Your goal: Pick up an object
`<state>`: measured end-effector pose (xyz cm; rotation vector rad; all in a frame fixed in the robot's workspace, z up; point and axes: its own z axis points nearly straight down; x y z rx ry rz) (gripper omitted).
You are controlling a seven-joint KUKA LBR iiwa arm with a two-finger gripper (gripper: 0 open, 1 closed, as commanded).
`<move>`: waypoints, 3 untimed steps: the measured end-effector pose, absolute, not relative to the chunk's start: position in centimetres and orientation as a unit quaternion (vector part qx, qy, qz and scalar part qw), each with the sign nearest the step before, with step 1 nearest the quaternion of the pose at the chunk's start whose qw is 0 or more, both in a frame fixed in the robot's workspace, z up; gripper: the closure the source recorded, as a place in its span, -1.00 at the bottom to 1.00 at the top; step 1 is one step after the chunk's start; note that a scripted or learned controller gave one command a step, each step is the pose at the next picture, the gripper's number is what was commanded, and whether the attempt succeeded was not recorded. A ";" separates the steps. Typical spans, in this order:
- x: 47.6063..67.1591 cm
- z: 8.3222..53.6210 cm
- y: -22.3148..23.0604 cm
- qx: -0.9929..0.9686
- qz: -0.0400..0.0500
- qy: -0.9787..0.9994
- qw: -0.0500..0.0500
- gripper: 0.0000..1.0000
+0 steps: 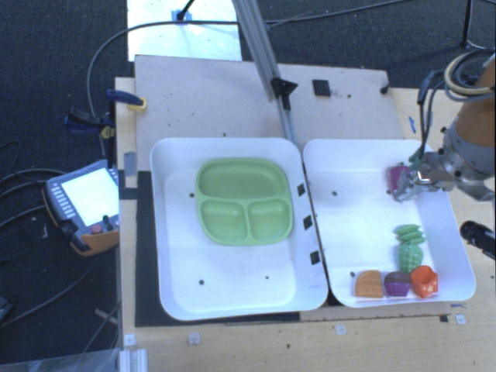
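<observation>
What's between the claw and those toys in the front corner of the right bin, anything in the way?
Nothing visible blocks it. The claw sits over the right bin, near its far right side, beside a magenta piece. Bare white floor separates it from the green toy, with the orange, purple and red toys just beyond.

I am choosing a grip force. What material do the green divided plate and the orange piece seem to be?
Green divided plate: likely matte moulded plastic, with an even colour and rounded rims. Orange piece: probably smooth plastic or rubber; too small to be sure.
</observation>
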<state>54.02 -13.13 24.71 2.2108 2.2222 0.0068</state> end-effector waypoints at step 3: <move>61.0 22.7 2.2 0.703 0.002 0.711 0.000 1.00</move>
